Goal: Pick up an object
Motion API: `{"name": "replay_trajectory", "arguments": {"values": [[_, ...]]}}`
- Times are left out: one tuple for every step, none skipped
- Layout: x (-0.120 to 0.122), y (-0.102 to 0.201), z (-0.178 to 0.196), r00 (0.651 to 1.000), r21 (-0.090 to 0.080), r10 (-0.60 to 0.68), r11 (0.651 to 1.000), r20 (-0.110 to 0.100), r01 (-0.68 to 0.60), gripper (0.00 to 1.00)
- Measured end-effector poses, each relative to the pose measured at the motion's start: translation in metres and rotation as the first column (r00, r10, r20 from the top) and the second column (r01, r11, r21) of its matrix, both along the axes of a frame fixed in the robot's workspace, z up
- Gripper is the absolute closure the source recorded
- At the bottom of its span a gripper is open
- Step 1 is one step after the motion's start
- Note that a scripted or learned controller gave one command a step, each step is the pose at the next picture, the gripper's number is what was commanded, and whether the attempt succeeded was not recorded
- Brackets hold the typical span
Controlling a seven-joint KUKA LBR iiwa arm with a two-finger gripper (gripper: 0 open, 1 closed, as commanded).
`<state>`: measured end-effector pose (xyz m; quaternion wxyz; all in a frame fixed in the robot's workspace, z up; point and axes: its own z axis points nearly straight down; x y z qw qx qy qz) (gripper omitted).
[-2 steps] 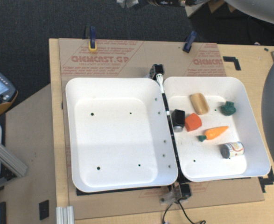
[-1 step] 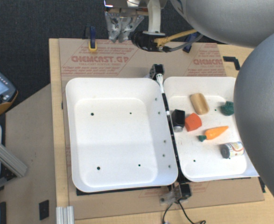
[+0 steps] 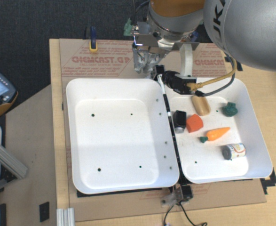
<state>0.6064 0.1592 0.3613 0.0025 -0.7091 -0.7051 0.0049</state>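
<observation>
We note the gripper [image 3: 145,65] parked high at 12 o'clock past the bins' far rims, jaw state untellable, likely clearing the camera's view of the toy carrot [image 3: 216,134] at 4 o'clock in the right bin [image 3: 257,140].

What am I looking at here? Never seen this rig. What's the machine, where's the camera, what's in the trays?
One fixed camera looks down at a slant on a bench. The big grey shape with an orange band at the top right is a robot arm. Its tool hangs above the far edge of the bins, near where they meet; I can't see anything held in it. Two shallow white bins sit side by side on a cardboard sheet. The left bin shows only bare floor. The right bin holds the things to pick: a toy carrot, an orange block, a tan block, a small green toy, a little can and a black piece.
</observation>
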Motion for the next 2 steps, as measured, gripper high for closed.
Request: {"name": "replay_trajectory", "arguments": {"values": [[0.01,0.069,0.024,1.0,0.006,0.012,1.0,0.015,-0.012,1.0],[0.061,0.065,0.167,0.999,0.008,0.007,1.0,0.031,-0.007,1.0]]}}
